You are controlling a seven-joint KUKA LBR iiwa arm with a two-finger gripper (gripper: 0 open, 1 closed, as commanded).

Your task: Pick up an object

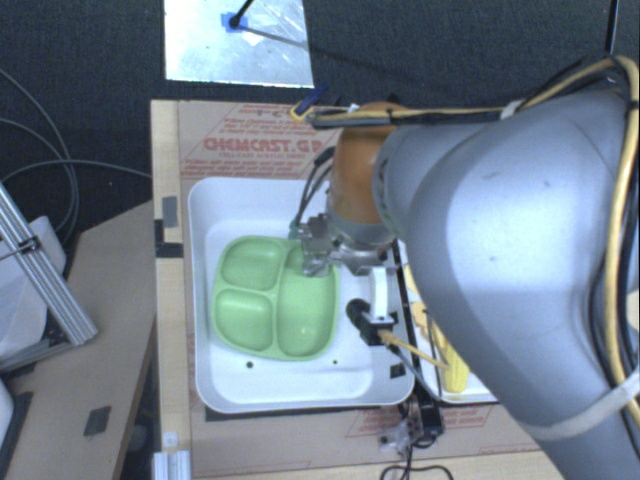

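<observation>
One grey arm [500, 228] spans the right side, its wrist lowered over the left white bin [225, 383], likely lining up a grasp. Inside lies a green divided plate [265, 303], flat on the floor. The gripper [312, 256] sits at the plate's upper right rim; whether it grips anything I cannot tell.

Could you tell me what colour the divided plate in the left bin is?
The divided plate is pale green, seen in the camera view.

The wooden bench [170, 298] bears a shallow white plastic bin [215, 203]; another white bin [470, 396] sits just right of it.
</observation>
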